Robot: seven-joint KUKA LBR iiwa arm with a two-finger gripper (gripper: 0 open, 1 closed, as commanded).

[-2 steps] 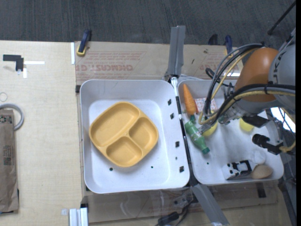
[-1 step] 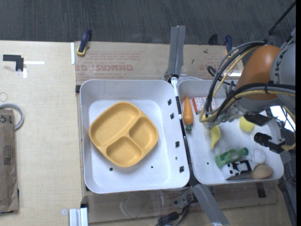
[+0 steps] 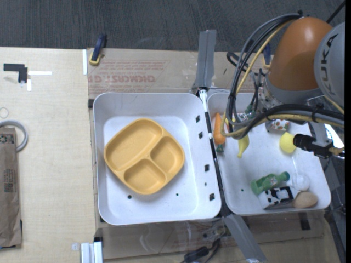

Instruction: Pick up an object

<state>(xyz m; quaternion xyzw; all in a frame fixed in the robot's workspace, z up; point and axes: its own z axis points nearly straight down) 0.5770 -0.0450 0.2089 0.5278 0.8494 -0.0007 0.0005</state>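
One green bottle [image 3: 270,182] lengthwise left-right (slightly tilted).

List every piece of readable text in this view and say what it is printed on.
"KUKA", partly visible, on the grey robot arm.
Red lettering on the brown cardboard sheet behind the bins: upside down, too blurred to read reliably.
Print on the brown paper bag at left: too small to read.

Grey arm [image 3: 307,53] reaching from the right
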